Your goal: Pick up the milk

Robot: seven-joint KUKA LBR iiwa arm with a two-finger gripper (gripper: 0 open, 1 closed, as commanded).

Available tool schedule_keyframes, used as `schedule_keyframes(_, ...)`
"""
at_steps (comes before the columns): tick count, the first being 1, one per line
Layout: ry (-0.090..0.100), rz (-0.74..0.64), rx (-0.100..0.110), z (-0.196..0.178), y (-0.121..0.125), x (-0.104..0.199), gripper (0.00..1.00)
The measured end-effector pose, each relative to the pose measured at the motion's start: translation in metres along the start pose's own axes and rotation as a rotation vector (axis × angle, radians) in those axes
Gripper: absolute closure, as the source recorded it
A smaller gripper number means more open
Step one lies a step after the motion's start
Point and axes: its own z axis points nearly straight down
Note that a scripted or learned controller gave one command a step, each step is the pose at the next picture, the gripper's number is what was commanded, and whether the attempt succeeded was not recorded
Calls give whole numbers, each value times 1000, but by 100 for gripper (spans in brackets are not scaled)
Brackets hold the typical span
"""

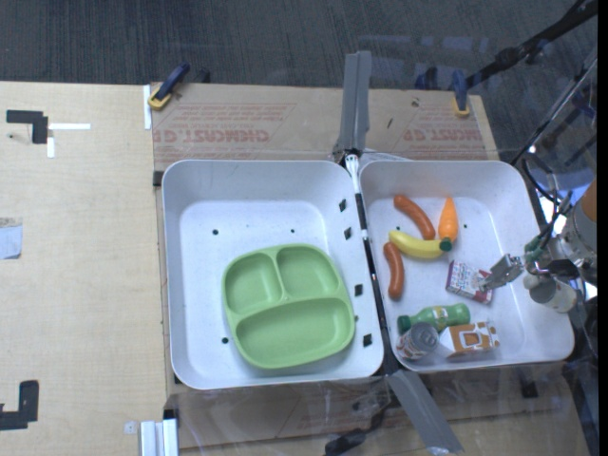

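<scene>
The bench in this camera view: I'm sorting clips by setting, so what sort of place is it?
Most likely a robotics lab's pick-and-place test bench. Two white bins sit clamped side by side, toy food such as a banana lies in the right one, and a gripper reaches in.

The right bin (513,183) was crowded through its middle and front. Two sausages (415,215), a banana (418,245) and a carrot (447,218) clustered near its back left, leaving bare floor along the back wall and the back right corner. At the front edge a green bottle (439,317), a can (418,342) and the milk (472,340) lay packed close together, nearly touching, so little room showed between them. A small pink packet (467,280) sat just behind the milk, with the gripper (503,272) at its right side. The left bin (190,255) was taken up by a green divided plate (285,304); open floor ran along its back wall and left side.
</scene>
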Motion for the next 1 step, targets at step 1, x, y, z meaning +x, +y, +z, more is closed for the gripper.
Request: schedule_keyframes(1, -36, -106, -4, 81, -4, 32, 0)
